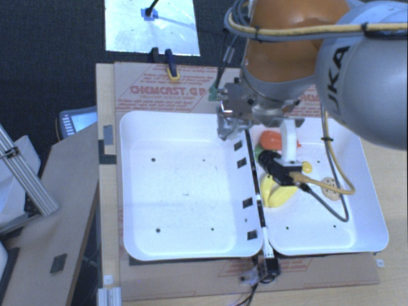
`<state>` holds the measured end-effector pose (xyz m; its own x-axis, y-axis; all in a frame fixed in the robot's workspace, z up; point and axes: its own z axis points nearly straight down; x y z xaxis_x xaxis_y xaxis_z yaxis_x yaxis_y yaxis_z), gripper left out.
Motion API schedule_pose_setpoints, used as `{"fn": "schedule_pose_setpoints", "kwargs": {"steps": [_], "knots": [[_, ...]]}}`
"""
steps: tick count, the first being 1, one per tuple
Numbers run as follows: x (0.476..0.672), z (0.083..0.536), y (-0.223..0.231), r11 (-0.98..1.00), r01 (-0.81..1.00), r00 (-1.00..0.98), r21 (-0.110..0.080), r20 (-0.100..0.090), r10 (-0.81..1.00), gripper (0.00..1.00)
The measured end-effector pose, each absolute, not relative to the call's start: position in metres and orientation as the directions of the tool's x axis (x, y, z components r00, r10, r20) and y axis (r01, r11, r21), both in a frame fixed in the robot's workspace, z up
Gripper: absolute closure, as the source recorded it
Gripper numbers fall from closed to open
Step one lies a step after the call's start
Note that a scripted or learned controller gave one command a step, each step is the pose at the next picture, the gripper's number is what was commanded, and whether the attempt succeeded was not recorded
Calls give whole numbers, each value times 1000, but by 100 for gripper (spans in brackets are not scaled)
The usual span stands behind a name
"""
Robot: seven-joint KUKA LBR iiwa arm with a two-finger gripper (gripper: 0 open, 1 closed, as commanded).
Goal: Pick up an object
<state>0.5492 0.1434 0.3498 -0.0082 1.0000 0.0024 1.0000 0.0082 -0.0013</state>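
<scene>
One camera is fixed above the bench [390,183] and looks down on it at a slant, facing the far edge, which lies toward the top of the frame against a dark backdrop [51,18]. Both white bins fall inside the view: the left bin [178,190] whole, the right bin [331,231] partly behind the arm [363,62]. The arm comes in from the right and, standing nearer the lens than the bins, looms large across the upper right corner.

Tool [228,127] beside divider [250,177], yellow object [279,195] in right bin [312,229]
</scene>
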Motion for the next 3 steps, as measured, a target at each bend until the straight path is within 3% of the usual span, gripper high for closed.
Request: {"fn": "schedule_pose_setpoints", "kwargs": {"steps": [1, 2, 3], "knots": [[515, 462, 205, 12, 1000, -12, 12, 8, 1000, 100], [517, 455, 200, 4, 1000, -4, 2, 1, 1000, 0], [517, 467, 200, 9, 1000, -9, 5, 2, 1000, 100]]}}
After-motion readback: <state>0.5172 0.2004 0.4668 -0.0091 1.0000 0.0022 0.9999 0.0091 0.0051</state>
